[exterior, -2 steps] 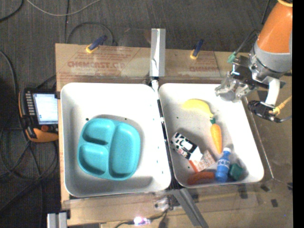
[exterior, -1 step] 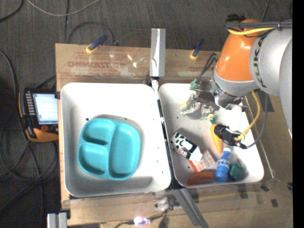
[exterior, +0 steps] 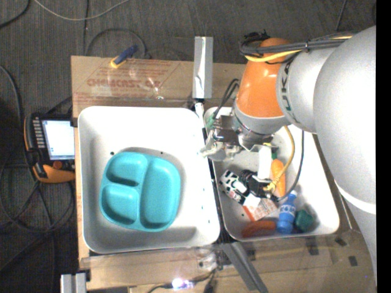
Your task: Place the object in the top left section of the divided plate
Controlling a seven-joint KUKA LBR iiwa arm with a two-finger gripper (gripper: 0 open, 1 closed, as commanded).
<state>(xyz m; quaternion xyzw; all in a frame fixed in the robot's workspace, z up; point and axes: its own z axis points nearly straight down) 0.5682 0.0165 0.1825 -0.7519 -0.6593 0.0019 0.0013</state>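
A teal divided plate (exterior: pixel 142 190) lies in the left white bin (exterior: pixel 91 139); it has two small sections on its left and one large section on its right, all bare. My gripper (exterior: pixel 218 142) hangs over the upper left corner of the right bin (exterior: pixel 327 215), close to the wall between the bins. Below it in the right bin lie a black-and-white toy (exterior: pixel 234 185), an orange carrot-like piece (exterior: pixel 278 172), a blue bottle (exterior: pixel 286 214), a green object (exterior: pixel 304 220), a red piece (exterior: pixel 259 229) and a white-and-red packet (exterior: pixel 263 209). The wrist hides what lies directly under the gripper.
The grey arm with its orange band (exterior: pixel 266 93) covers the top of the right bin. A cardboard sheet (exterior: pixel 128 81) lies behind the left bin, with a blue-and-yellow item (exterior: pixel 124 55) on it. A handheld pendant (exterior: pixel 52 145) sits left of the bench.
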